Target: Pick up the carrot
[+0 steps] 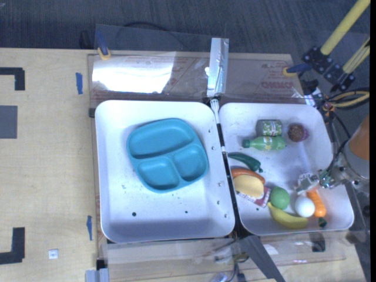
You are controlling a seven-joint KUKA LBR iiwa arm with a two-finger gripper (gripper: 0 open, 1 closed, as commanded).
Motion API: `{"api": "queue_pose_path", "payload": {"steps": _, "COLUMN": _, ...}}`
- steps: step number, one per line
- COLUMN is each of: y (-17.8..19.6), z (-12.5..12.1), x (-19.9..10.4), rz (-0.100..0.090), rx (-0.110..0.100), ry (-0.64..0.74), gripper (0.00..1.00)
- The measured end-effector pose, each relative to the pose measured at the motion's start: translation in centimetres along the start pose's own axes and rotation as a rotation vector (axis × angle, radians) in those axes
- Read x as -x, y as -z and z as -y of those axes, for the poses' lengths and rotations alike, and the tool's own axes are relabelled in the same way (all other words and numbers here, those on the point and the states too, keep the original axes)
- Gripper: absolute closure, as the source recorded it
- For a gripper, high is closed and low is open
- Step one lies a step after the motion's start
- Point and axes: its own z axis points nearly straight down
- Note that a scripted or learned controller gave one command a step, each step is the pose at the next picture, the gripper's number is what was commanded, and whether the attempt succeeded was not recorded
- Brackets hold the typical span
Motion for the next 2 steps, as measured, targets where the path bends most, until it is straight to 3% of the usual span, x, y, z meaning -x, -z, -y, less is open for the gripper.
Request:
{"api": "queue_pose_path", "payload": {"steps": 1, "y": 3.4, "z": -0.9, "x": -5.8, "rz": 0.002, "rx": -0.015, "ry": -0.110, "gripper": 1.00}}
{"api": "queue_pose_path", "payload": {"steps": 2, "y": -0.9, "z": -0.7, "x": -3.5, "rz": 0.005, "rx": -0.002, "ry": -0.412, "gripper": 1.00}}
